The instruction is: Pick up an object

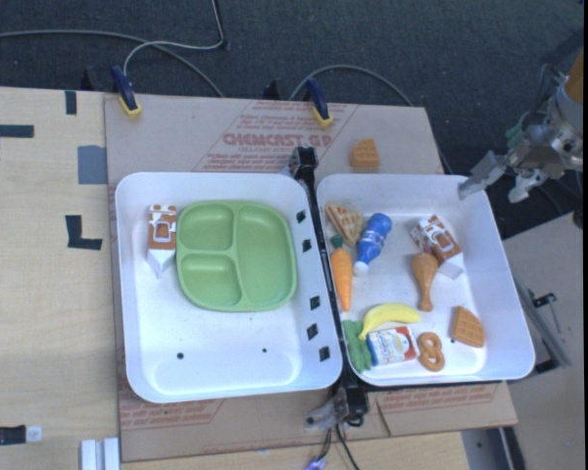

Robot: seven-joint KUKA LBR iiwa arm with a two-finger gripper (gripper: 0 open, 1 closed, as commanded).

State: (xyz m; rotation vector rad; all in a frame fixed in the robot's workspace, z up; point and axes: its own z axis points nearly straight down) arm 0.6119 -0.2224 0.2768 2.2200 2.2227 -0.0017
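Gripper (502,176) at right edge of frame, above right bin (500,262) upper-right corner; fingers spread open, holding nothing; drumstick (424,277) and blue bottle (370,240) lie in bin.

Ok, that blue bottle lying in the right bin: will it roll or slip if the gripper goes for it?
The blue bottle lies on its side and looks round, so a nudge could roll it. Its surface looks smooth, so probably slippery. The carrot beside it may stop a roll that way.
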